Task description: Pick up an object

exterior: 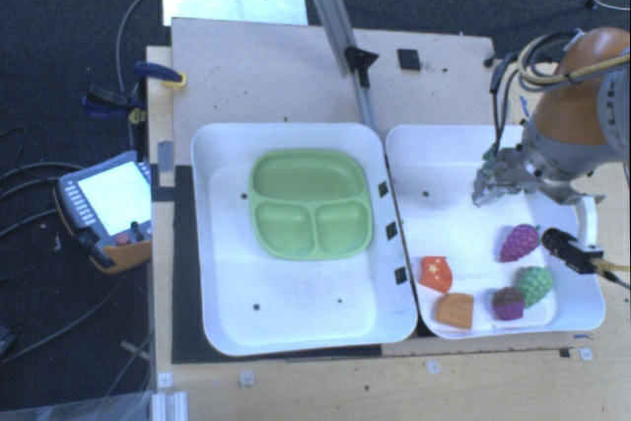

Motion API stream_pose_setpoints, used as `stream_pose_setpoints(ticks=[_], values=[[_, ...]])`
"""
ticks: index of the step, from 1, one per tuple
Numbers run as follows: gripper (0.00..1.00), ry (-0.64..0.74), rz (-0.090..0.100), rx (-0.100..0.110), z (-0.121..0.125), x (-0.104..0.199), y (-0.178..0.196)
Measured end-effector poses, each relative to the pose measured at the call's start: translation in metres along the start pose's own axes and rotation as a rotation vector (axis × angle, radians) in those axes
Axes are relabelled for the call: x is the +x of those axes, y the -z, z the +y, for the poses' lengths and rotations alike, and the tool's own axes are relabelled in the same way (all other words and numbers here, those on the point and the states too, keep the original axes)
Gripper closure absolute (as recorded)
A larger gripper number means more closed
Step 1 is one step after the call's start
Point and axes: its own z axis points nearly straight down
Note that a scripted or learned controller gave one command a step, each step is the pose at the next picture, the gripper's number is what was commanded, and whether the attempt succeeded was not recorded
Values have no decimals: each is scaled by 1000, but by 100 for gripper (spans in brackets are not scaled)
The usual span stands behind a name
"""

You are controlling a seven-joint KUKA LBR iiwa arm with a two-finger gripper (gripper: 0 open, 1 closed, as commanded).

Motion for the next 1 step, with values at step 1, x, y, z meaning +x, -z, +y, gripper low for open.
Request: stream_pose_setpoints(ticks=[1], values=[[100,1,0,0,2,0,51]])
